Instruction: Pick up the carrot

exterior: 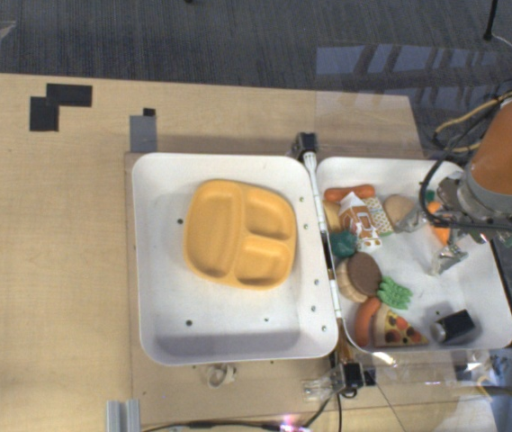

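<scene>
1. Orange is the colour to track: the only clear carrot candidate is the small orange piece in the right bin, near its right wall, just beside the arm's wrist and partly hidden by it. It is too small and too covered to be sure it is the carrot.
2. The gripper hangs over the right bin's bare floor, just below that orange piece. Its metal fingers point down, but their tips are too small and blurred to say whether they are apart or together. I cannot tell.
3. Nothing can be seen between the fingers, so by my reading the carrot is not picked up; the grasp and the lift are both left to do.
4. The other toys lie along the right bin's left side: a cookie, a green leafy piece, a sausage-like red piece, a pizza slice and a printed carton. A small black block sits near the front right corner. All are apart from the gripper.
5. The left bin holds a yellow divided tray, well apart from the arm and outside the task.
6. What remains, as I judge it: centre the fingers over the orange piece, close on it, and raise it clear of the bin.
</scene>
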